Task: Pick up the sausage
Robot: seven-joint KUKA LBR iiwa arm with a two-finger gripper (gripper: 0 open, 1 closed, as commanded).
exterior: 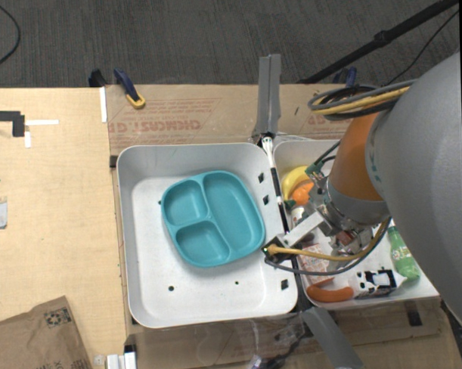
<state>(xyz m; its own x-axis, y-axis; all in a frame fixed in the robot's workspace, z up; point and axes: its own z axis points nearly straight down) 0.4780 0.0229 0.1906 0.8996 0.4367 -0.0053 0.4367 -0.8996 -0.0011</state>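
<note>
While hanging over the right bin [309,148], move slowly and aim well. Hard to tell about the end effector [333,241]: apart or together, too hidden under the grey and orange arm [367,175] and a tangle of cables [324,254] to say. Nothing seen clamped in it.

Look for the sausage [331,293] at the near edge of the right bin, close to its left corner. Lying flat, long way running left to right. Just beside a small black and white thing [374,281] on its right. Nearer than the end effector, and seemingly a little apart from it.

To do this step well, slide toward the near side first, then stop right above the middle of the sausage. Turn to pinch across the thin way, not along the long way. Come straight down, and mind the bin wall so close on the near side. Keep off the black and white thing. Squeeze softly, then lift a little and check for a real hold.

About the sausage: orange-red, smooth, a bit shiny, rounded at the ends, slightly curved. Probably slippery and quick to roll. Small next to the teal plate [213,217] in the left bin [146,243]. Well apart from the yellow thing [295,178] at the far side of the right bin.
</note>
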